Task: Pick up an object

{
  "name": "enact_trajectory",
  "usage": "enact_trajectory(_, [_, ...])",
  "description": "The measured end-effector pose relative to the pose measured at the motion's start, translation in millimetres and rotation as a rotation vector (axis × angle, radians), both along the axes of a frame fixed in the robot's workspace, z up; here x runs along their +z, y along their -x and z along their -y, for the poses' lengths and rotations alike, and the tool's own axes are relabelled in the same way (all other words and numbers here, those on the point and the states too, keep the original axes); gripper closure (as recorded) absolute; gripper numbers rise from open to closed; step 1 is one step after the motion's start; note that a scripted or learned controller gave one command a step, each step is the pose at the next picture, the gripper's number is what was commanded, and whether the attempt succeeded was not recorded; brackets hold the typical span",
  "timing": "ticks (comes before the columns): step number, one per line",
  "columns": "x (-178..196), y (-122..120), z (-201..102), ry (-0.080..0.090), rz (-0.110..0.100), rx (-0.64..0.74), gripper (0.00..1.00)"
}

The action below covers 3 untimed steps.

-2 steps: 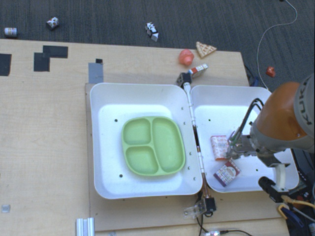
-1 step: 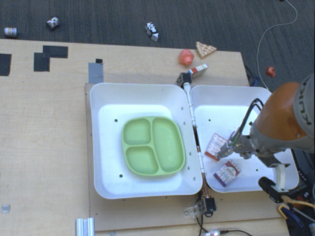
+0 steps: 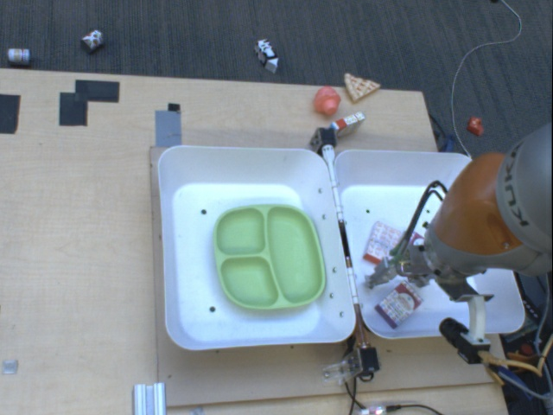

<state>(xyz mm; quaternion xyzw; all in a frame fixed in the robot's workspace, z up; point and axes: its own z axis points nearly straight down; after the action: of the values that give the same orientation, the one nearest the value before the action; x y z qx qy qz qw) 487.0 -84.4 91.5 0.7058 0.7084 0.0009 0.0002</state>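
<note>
Bench with two white bins: gripper, jaws' state indeterminable, poised between two packets; nothing yet lifted.

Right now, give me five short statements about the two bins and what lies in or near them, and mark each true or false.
1. The pale green three-compartment plastic tray lies in the left white bin. True.
2. The green tray holds a red ball. False: its compartments hold nothing; the small red ball lies on the wooden bench beyond the bins.
3. Two small red-and-white packets lie in the right white bin. True.
4. The arm's gripper hangs over the left bin. False: it is over the right bin, between the two packets.
5. The tan wedge-shaped toy lies inside the right bin. False: it lies at the bench's far edge.
</note>
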Motion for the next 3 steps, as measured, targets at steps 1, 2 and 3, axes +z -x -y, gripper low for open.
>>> enact_trajectory(1, [10.8, -1.5, -0.5, 0.000, 0.004, 0.001, 1.00])
enact_trajectory(2, [10.7, -1.5, -0.5, 0.000, 0.004, 0.001, 0.00])
enact_trajectory(3, [-4.7, -1.3, 11.2, -0.002, 0.002, -0.001, 0.00])
